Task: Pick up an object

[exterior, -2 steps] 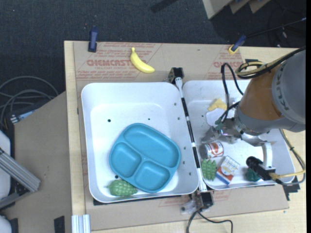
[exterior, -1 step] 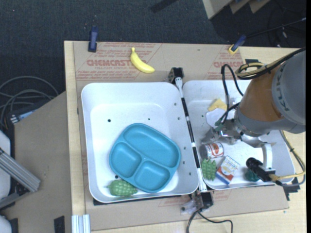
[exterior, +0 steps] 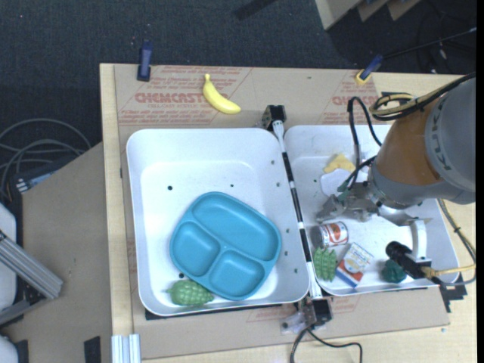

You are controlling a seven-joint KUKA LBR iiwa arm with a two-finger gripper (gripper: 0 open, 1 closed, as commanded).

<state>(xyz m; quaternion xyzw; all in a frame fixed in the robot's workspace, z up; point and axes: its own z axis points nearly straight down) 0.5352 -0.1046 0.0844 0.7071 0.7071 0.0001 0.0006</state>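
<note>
Over the right bin: grey arm's claw hangs low, just above a small red-and-white can.
Claw state: hidden by the wrist, cannot tell.
Nearest target: the can lies beside a green knobbly toy and a small printed carton.
Good practice: centre on the can, descend straight, avoid the bin wall.

1. My worktop is a pale wooden board with red printed lettering along its far edge.
2. Two shallow white bins sit on it side by side, touching: the left bin and the right bin.
3. A yellow banana lies on the bare board beyond the left bin.
4. A blue clamp grips the far left edge; another clamp grips the far right edge.
</note>
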